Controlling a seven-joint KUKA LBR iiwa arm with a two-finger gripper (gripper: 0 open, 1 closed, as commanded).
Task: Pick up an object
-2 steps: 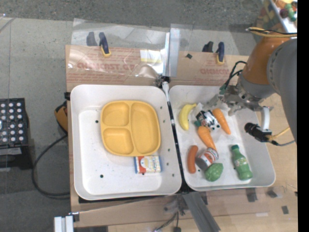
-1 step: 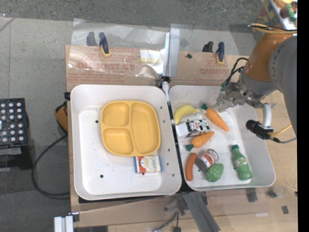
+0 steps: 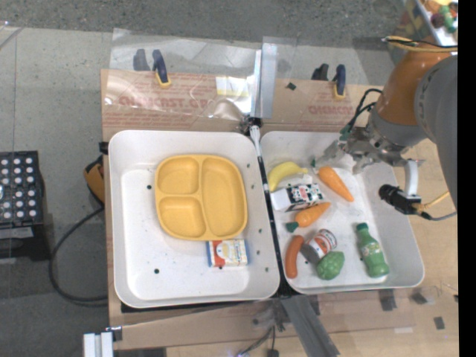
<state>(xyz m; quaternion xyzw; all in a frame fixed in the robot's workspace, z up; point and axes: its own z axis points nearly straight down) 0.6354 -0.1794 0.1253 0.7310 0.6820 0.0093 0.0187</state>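
My gripper hangs over the far right part of the right bin, open, with nothing between its fingers. Just below it lies an orange carrot, close to the fingertips but apart from them. A yellow banana and a white and black carton lie to the left of the carrot. A second carrot, a red sausage, a small can, a green broccoli and a green bottle lie nearer the front.
The left bin holds a yellow divided plate and a small orange and white box at its front edge. Blue clamps hold plastic sheeting behind the bins. A black speaker-like box stands far left.
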